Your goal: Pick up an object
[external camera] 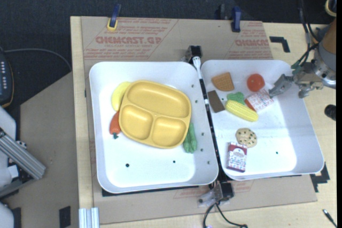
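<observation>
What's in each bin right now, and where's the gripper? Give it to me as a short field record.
left bin: yellow tray; yellow item, red-orange item and green item partly under its edges
right bin: toast, tomato, corn, cookie, red box, brown piece, red-and-white packet
gripper: over the right bin's upper right, beside the packet
held: nothing seen between the fingers
</observation>
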Robot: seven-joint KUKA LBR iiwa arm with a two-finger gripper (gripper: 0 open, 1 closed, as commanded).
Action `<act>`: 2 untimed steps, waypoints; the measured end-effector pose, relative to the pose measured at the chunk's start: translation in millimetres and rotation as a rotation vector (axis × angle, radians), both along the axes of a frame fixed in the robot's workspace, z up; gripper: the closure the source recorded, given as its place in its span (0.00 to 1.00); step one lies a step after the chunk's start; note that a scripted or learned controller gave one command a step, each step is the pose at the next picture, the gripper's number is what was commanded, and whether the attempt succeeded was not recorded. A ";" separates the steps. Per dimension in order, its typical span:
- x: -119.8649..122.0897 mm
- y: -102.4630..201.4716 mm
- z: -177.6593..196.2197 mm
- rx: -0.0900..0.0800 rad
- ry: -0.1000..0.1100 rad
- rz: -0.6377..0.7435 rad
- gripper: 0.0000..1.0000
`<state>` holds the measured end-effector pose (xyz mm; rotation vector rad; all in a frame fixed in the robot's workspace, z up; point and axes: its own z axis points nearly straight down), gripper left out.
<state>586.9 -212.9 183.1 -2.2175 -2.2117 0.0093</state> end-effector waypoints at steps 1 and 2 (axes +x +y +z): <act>3.1 0.1 6.4 -0.003 -0.012 0.003 0.00; -5.8 -6.2 -46.9 -0.001 -0.004 0.002 0.00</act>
